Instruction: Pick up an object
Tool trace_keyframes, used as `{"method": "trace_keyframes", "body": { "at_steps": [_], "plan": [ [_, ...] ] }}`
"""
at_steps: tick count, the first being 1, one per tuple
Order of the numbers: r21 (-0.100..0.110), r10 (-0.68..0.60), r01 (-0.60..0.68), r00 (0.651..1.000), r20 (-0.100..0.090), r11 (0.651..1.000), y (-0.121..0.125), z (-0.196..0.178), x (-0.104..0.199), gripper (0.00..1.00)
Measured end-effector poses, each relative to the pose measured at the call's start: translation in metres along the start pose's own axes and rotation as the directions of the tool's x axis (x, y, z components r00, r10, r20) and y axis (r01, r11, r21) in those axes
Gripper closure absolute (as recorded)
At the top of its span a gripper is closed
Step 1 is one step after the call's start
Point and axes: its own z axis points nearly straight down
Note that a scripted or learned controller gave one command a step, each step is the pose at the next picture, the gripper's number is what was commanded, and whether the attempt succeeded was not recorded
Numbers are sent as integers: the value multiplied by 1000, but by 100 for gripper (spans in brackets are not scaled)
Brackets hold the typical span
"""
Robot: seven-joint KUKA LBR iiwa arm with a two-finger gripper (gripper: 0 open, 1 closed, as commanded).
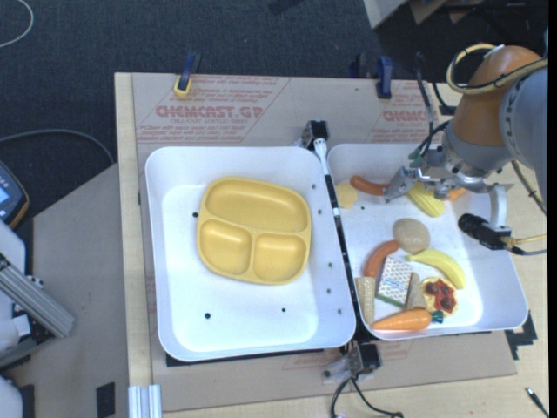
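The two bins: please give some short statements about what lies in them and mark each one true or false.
1. The yellow tray lies in the left bin. True.
2. The banana lies in the left bin. False: it lies in the right bin.
3. The carrot lies near the right bin's front edge. True.
4. The end effector is above the left bin. False: it is over the right bin's far side.
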Motion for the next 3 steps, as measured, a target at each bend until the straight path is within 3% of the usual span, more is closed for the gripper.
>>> {"method": "trace_keyframes", "body": {
  "at_steps": [1,2,3],
  "plan": [
    [-11,1,-1,1000,4,1000,3,-15,-2,100],
    [3,-1,1,1000,-7,1000,14,-72,-3,100],
    [2,-1,1,1000,-6,1000,16,-126,-4,100]
  ]
}}
